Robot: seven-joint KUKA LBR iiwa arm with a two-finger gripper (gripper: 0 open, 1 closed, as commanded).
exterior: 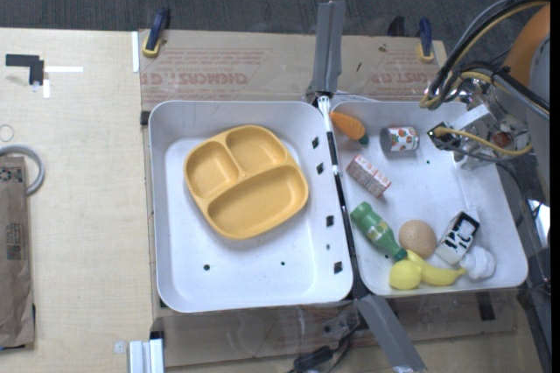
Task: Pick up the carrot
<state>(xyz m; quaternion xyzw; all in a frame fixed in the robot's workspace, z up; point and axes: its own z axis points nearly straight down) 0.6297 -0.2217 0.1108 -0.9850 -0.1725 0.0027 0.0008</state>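
Note:
The carrot (348,125), orange with a green end, lies in the far left corner of the right bin (490,214), close to the divider between the bins. My gripper (468,141) hangs over the far right side of that bin, amid yellow and black cables, roughly a third of the bin's width to the right of the carrot. A small can (400,138) lies between the carrot and the gripper. Nothing is visibly held.
The right bin also holds a small pink box (368,175), a green bottle (376,229), a brown ball (418,236), a yellow banana (422,274) and a black-and-white pack (458,235). A yellow divided plate (247,180) sits in the left bin (171,257).

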